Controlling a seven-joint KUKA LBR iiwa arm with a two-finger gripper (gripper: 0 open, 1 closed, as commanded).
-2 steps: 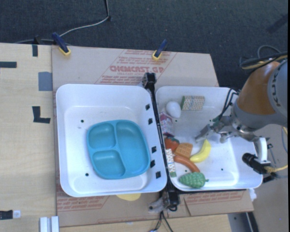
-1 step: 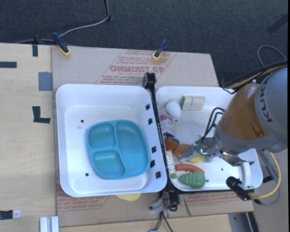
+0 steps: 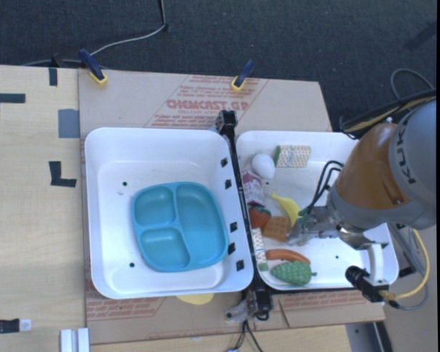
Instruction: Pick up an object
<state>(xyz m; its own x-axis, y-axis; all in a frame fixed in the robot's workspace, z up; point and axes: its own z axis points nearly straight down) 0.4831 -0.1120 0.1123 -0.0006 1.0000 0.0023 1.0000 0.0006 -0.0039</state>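
Observation:
The right bin [image 3: 319, 144] holds several toy foods: a white egg [image 3: 262, 165], a patterned box [image 3: 292, 156], a yellow banana [image 3: 285, 206], an orange waffle-like piece [image 3: 276, 229], a red-orange piece [image 3: 258, 216], a carrot or sausage [image 3: 287, 256] and a green bumpy piece [image 3: 291, 272]. My gripper [image 3: 302, 229] is low in this bin, just right of the waffle piece and below the banana. The grey and orange arm [image 3: 381, 182] covers the bin's right part.
In the left bin [image 3: 110, 149] lies a blue divided plate [image 3: 180, 224]. A black divider with clips [image 3: 235, 189] runs between the bins. Cables trail at the right of the arm. Cardboard [image 3: 198, 101] lies under both bins.

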